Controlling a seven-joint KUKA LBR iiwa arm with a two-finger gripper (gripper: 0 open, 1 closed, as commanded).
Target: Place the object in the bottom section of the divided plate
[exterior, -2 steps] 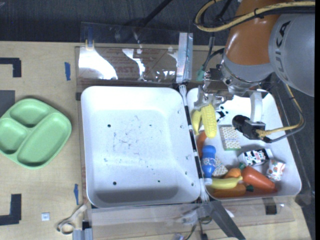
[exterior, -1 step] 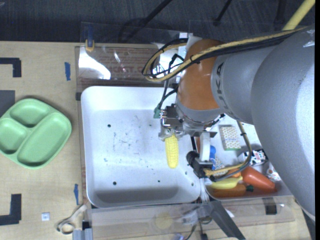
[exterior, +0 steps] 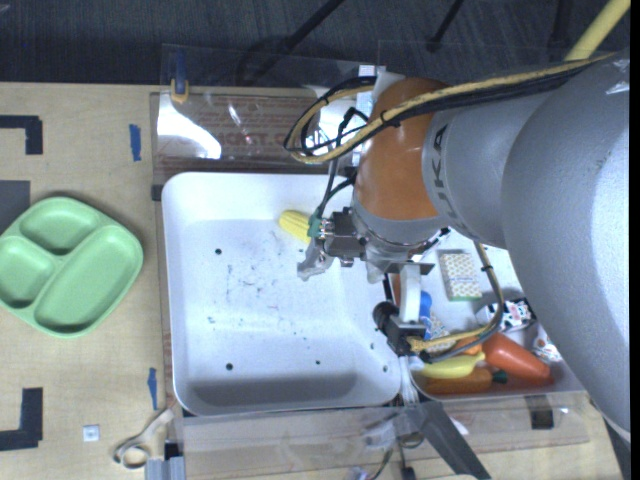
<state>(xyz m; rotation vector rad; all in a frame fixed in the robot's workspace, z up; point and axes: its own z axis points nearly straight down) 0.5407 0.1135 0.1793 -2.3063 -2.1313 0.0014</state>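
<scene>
Hand (exterior: 318, 260) low over left bin (exterior: 200, 208), beside yellow corn (exterior: 294, 225); grasp unclear.

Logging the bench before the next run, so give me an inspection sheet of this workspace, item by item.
Surface: wooden bench; left white bin speckled with small marks.
Job's things: green divided plate on the bench left of the bins; yellow object in the left bin.
Clutter: right bin holds a carrot, banana, other small items.
Pincer: low over the left bin, beside the yellow object; grip unclear.
Cables: black and yellow loops above the wrist.
Surroundings: dark carpet.
</scene>
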